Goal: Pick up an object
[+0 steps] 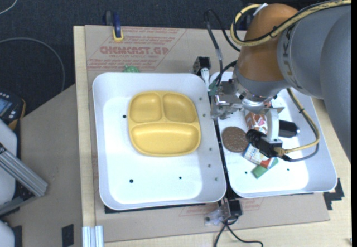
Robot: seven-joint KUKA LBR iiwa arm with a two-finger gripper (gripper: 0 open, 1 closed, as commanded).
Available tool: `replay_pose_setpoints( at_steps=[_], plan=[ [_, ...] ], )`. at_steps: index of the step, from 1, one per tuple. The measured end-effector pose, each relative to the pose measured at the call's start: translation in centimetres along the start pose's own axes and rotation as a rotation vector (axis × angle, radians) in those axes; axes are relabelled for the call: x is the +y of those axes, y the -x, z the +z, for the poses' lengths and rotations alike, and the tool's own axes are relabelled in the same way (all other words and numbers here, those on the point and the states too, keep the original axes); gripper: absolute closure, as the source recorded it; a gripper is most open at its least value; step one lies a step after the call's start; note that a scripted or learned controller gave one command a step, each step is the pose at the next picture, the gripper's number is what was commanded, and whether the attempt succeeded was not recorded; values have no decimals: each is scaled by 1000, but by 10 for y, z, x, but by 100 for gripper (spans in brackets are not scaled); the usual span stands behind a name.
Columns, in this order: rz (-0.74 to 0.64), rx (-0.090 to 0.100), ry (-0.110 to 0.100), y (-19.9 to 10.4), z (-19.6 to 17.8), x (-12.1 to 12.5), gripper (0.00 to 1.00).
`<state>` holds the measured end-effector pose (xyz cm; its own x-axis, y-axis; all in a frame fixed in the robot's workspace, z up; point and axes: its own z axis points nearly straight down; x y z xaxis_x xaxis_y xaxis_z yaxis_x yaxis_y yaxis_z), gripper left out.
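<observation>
The tool (257,122), its state impossible to tell, is poised above light, stiff clutter (257,154), best gripped at 6 o'clock edges.

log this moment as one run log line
arm: over right bin | gripper: low among items, fingers unclear | near it: brown disc, small packets | left bin: yellow tray | grasp: unconfirmed

A brown bench (139,48) bears two white bins (111,173) side by side.
</observation>
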<state>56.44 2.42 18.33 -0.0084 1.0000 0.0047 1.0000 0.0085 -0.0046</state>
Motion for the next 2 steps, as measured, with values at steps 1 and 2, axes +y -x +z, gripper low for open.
replay_pose_setpoints(
  at_steps=[1,2],
  plan=[
    [-2,0,10,-81,-54,-19,100],
    [15,-5,7,-11,-105,-73,100]
  ],
)
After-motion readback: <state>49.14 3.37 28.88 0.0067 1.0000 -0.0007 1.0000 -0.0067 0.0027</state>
